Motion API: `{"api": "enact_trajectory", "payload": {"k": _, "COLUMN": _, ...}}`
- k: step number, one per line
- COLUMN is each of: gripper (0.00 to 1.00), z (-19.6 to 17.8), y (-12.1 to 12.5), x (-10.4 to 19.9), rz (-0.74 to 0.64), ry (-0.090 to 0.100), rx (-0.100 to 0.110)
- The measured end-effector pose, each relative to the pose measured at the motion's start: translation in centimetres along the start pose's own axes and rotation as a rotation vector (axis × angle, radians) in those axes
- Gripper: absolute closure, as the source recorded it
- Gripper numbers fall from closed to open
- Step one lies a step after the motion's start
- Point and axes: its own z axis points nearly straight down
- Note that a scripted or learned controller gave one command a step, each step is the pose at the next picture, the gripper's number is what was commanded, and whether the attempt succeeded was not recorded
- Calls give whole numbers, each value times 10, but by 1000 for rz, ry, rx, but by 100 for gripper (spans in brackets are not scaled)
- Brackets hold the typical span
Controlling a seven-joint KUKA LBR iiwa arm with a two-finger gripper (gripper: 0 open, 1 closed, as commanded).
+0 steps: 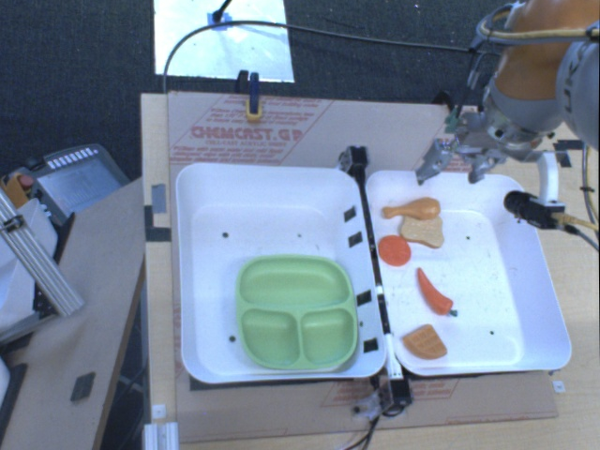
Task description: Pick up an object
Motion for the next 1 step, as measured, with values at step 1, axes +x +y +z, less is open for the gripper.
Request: {"api": "enact_trajectory", "payload": {"k": 1, "gripper": 0, "z": -8, "y": 2, "x": 0, "rz": -2, "ry": -1, "rx": -12}}
